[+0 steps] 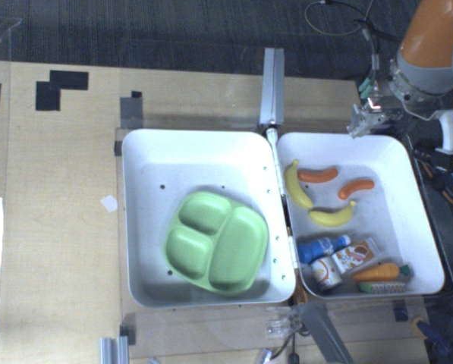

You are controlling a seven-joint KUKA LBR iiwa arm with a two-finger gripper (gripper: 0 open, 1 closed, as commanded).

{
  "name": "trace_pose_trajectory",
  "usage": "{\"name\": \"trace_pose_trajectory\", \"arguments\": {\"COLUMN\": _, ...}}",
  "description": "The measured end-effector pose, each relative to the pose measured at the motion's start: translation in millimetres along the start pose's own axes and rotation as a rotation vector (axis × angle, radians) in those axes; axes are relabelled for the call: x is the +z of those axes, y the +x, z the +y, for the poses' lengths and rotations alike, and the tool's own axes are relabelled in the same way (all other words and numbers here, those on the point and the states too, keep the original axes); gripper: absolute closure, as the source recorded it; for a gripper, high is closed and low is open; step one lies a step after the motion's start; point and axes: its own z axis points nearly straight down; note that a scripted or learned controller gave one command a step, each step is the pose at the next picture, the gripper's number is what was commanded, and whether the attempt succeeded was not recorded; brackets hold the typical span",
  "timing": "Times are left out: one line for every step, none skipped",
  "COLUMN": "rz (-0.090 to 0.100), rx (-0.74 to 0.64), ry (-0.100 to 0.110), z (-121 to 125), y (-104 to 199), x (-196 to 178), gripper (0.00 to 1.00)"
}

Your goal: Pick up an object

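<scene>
Two white bins were seen side by side on the bench. In the left bin (pixel 139 203) a green tray (pixel 217 241) with three compartments lay right side up, toward the near right part of the floor.

The right bin (pixel 408 203) held the small items. Against its left wall one banana (pixel 297 186) lay lengthwise. Just right of that banana's top end a sausage (pixel 318 175) was placed crosswise, and a second sausage (pixel 356 188) lay tilted farther right, apart from the first. A second banana (pixel 333 215) was found below the sausages, curved upward at both ends. Nearer the front wall a blue bottle (pixel 322 247) lay on its side, with a carton (pixel 346 262) just beside it and a carrot (pixel 379 272) at the carton's right end, along the front wall.

The arm was seen at the top right corner, its orange band uppermost. The gripper (pixel 365 116) was held above the far rim of the right bin, well apart from every item. Nothing was seen between its fingers; whether they were spread or closed could not be told.
</scene>
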Motion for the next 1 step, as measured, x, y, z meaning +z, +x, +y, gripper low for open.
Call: {"name": "trace_pose_trajectory", "arguments": {"rz": 0.001, "rx": -0.005, "ry": -0.001, "z": 2.5, "y": 1.5, "x": -8.2, "gripper": 1.00}}
